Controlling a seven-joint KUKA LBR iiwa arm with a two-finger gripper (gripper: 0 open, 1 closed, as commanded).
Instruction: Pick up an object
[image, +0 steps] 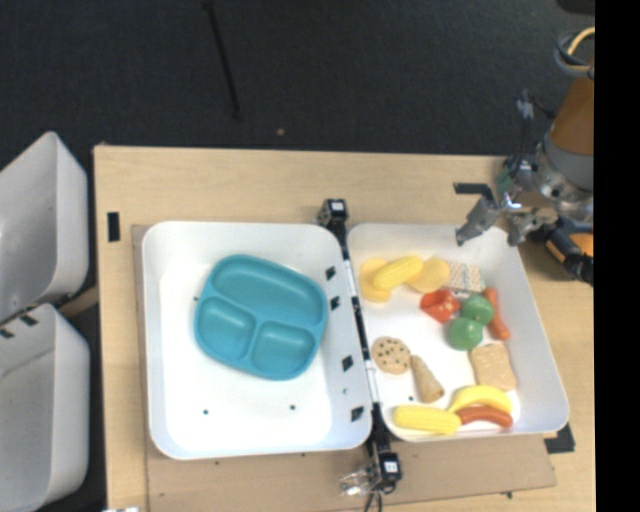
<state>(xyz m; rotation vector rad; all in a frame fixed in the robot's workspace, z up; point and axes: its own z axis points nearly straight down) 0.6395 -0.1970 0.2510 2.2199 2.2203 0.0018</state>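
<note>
Camera view, left bin: the shallow white plastic bin (170, 400) on the left held a teal plastic divided plate (262, 316), lying flat near the bin's middle with bare floor all round it
Divider: the two bins met along a central seam (352, 330) with black clips, a raised edge that any move between bins had to clear
Right bin: the second shallow white bin (545, 385) held all the loose toy food, crowded together
Candidates: a yellow plastic corn cob (390, 274) lay nearest the seam at the far end; a round chocolate-chip cookie (391, 354) and a tan cone (427, 378) sat just beside each other lower down; a green round toy (464, 333) touched red pieces (439, 304); a yellow banana-like piece (427, 419) lay along the near wall
Gripper: the grey two-finger gripper (497, 217) hung over the right bin's far rim, apart from every item; its fingers seemed spread, with nothing between them
Progress: judged as barely begun, since no object had been lifted; choosing, descending, closing and raising all remained
Open room: the far right corner of the right bin looked freest; the items near the walls left little space for a finger on the wall side
</note>
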